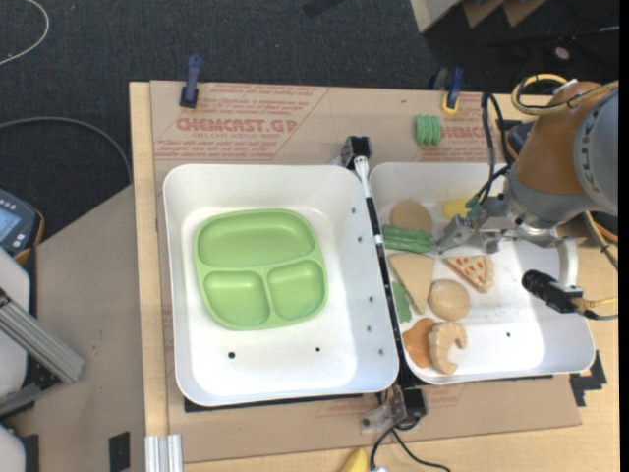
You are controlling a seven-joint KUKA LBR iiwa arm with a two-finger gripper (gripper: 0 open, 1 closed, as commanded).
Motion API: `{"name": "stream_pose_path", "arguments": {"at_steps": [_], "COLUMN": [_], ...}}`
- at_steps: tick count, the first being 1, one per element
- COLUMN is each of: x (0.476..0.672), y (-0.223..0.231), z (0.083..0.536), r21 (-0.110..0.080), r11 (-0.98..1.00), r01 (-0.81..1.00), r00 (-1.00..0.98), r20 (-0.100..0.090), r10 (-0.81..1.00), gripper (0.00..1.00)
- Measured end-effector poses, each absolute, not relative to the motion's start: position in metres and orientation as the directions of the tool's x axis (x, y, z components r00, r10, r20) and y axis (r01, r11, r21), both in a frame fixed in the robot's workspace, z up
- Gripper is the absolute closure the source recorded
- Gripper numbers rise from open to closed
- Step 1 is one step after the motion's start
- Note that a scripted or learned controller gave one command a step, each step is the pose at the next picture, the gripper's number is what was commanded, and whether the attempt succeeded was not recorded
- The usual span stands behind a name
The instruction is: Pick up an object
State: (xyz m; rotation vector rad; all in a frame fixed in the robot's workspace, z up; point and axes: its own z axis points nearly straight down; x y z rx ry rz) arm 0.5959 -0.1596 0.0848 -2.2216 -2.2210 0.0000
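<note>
With jaw state indiscernible, the grey two-finger gripper (462, 232) risks nudging the triangular orange pizza-slice toy (472, 269) against neighbouring pieces crowding the right white bin (550, 347).

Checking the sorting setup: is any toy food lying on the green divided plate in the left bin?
No. The green divided plate has bare compartments; the toy food lies in the right bin.

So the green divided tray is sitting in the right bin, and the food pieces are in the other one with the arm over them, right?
Not quite. The camera view shows the green tray in the left bin, not the right. The food pieces, such as the pizza slice, lie in the right bin, with the arm over them.
</note>
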Motion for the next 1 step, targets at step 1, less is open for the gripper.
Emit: {"name": "stream_pose_path", "arguments": {"at_steps": [1], "x": [0.5680], "y": [-0.2071], "z": [0.0862], "r21": [0.000], "r11": [0.004], "r01": [1.000], "r00": [-0.004], "r20": [0.015], "r10": [1.000], "gripper": [0.00]}}
